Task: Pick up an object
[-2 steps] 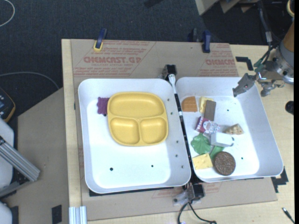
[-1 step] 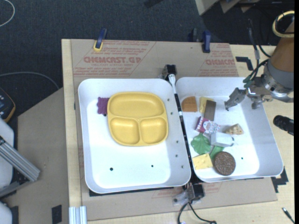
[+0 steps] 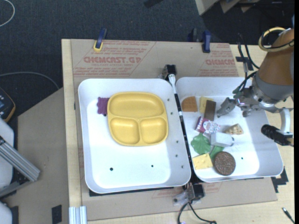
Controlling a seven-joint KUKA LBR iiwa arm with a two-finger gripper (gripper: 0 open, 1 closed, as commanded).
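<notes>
Approach step, nothing picked yet. Gripper [image 3: 230, 105] hangs over right bin [image 3: 266, 164], upper right of frame, fingers spread w/ nothing btwn. Brown block [image 3: 210, 110] just left of it; next move: drop & close on it.

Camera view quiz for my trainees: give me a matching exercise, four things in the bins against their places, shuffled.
Things:
1. yellow divided tray
2. purple item
3. brown round disc
4. pincer

Places:
A. near corner area of the right bin
B. middle of the left bin
C. over the far part of the right bin
D. beside the tray's left edge

Pairs: 1-B, 2-D, 3-A, 4-C
</notes>
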